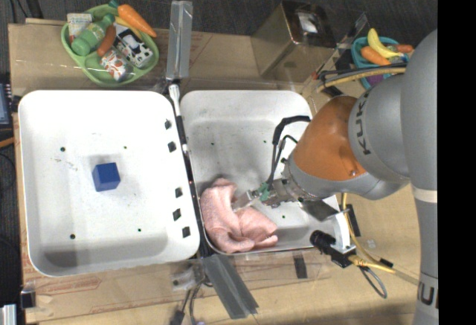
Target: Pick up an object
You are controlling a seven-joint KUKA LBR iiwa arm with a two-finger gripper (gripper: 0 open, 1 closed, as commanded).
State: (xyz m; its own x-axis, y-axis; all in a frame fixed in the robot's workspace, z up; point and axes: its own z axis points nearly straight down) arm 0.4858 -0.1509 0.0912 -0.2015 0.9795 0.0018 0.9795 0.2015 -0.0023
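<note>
- The pink cloth (232, 218) lay bunched against the near edge of the right bin (230, 111), toward its near-left corner, beside the divider between the two bins.
- My gripper (251, 199) was down at the cloth's upper right edge, right at the fabric, low over the bin floor.
- Honestly, I could not tell how my gripper stood there: my own wrist and the orange band (327, 149) covered too much of it, and no cloth showed lifted in it.
- So I judged the pick not yet done: the cloth was flat on the bin floor, nothing was raised, and the grip and the lift were both left to do.
- My arm came in across the right bin's far-right corner and hid much of its right side.
- Over in the left bin (44, 115), a blue cube (106, 175) sat alone near the middle, well apart from me and untouched.
- Beyond the left bin's far edge, a green bowl (78, 56) of toy food stood on the bench, with a carrot (135, 18) on top.
</note>
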